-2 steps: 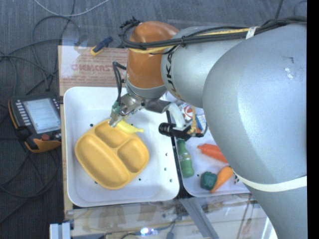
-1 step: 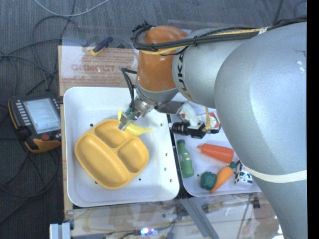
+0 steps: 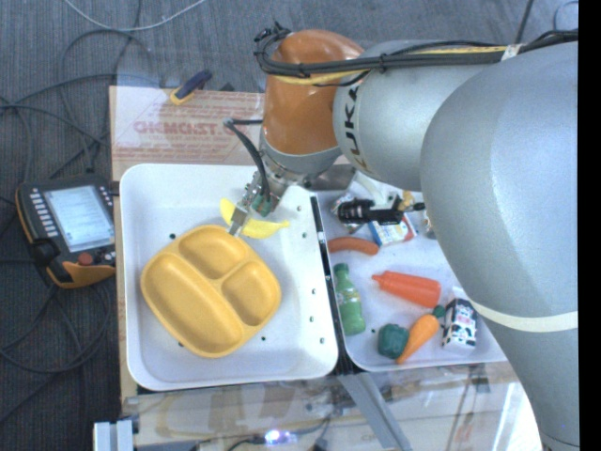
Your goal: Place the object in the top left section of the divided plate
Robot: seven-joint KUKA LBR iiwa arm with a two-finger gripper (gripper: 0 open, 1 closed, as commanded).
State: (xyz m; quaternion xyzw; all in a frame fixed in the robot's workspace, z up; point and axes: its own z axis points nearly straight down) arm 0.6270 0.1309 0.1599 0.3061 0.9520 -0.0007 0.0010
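Yellow banana (image 3: pixel 255 225) pinched in gripper (image 3: pixel 242 218), just above divided plate (image 3: pixel 211 289) rim, left bin (image 3: pixel 160 188).

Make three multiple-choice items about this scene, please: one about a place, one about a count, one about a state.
1. In which bin does the yellow divided plate lie?
A. the left bin
B. the right bin
C. across both bins

2. How many sections does the plate have?
A. two
B. three
C. five

3. How does the green bottle rest?
A. standing upright
B. lying on its side
C. inside the plate

Answers:
1. A, the plate sits on the floor of the left bin.
2. B, ridges split it into one long and two smaller sections.
3. B, it lies flat in the right bin, along the wall between the bins.
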